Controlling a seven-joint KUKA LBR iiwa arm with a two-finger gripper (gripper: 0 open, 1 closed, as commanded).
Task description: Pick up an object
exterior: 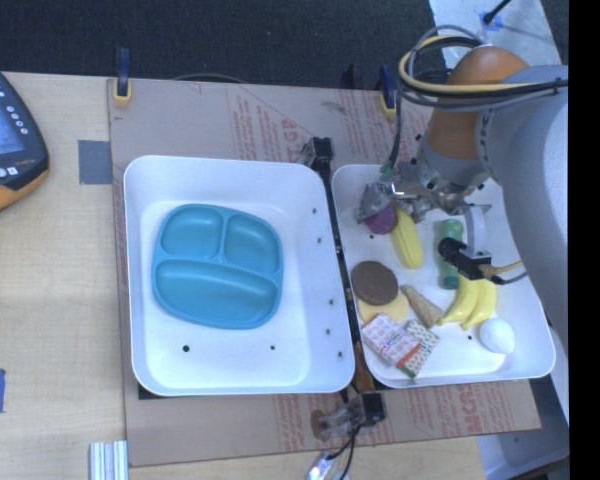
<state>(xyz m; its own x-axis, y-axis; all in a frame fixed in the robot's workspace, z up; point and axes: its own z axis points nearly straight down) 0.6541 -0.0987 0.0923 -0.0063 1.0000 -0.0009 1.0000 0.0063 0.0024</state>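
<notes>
The arm's gripper (pixel 420 196) hangs low over the far end of the right bin (pixel 525 368), just above a purple piece (pixel 380 220) and a yellow corn cob (pixel 408 241) (neither visibly between its fingers). The left bin (pixel 140 268) bears a blue divided plate (pixel 218 266).

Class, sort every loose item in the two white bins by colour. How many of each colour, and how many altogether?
Blue: 1, divided plate
Yellow: 2, corn, banana
Purple: 1
Green: 1
Brown: 1, cookie
Tan: 1, cone
White: 1, egg
Red-and-white: 1, packet
Total: 9
</notes>
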